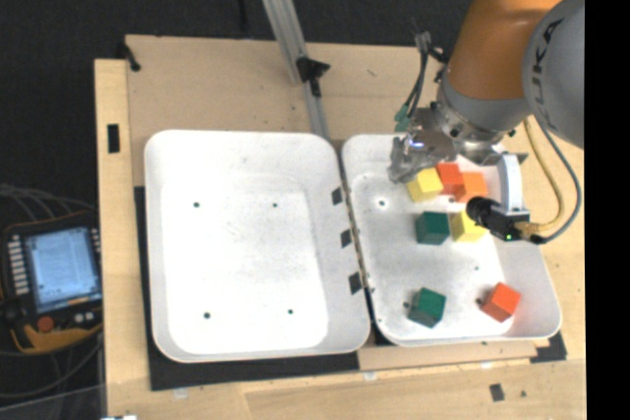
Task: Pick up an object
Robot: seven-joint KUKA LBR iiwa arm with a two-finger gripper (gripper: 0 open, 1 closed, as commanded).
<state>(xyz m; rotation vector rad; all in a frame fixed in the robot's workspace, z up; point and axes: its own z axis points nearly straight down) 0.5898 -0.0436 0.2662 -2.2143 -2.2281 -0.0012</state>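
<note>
The right bin (394, 330) holds several small blocks. A yellow block (425, 184) and an orange block (452, 178) lie near its far side, with a green block (431, 228) and another yellow block (463, 226) just below them. Toward the near edge sit a second green block (426, 306) and an orange-red block (500, 301). My gripper (411, 155) hangs over the bin's far left part, right beside the upper yellow block. I see nothing held by it.
The left bin (167, 241) sits beside the right one on the wooden bench. A slanted metal pole (281, 10) rises behind the bins. A tablet pendant (54, 270) lies at the far left. The arm's orange band (497, 34) looms over the right bin's far corner.
</note>
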